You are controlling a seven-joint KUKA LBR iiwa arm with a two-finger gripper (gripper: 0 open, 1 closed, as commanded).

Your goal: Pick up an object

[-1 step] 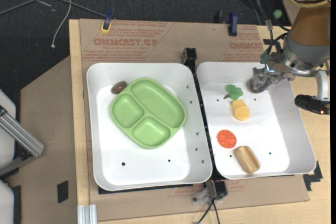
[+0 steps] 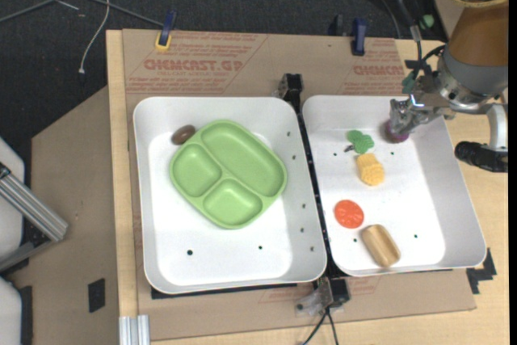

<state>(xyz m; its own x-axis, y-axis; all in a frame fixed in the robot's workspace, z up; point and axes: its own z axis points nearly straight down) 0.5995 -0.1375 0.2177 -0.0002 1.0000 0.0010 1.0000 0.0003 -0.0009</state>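
Tool (image 2: 400,125) sits low over the right bin's (image 2: 452,174) far edge; finger spread cannot be told.

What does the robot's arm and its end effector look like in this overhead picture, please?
The arm is a thick rounded column, with a broad orange band above a grey wrist section. Below that sits a lighter silver-grey flange. The end effector is small, metallic grey and dark, with a purplish tint at its tip. Thin dark cables and a small green and red detail run beside the wrist.
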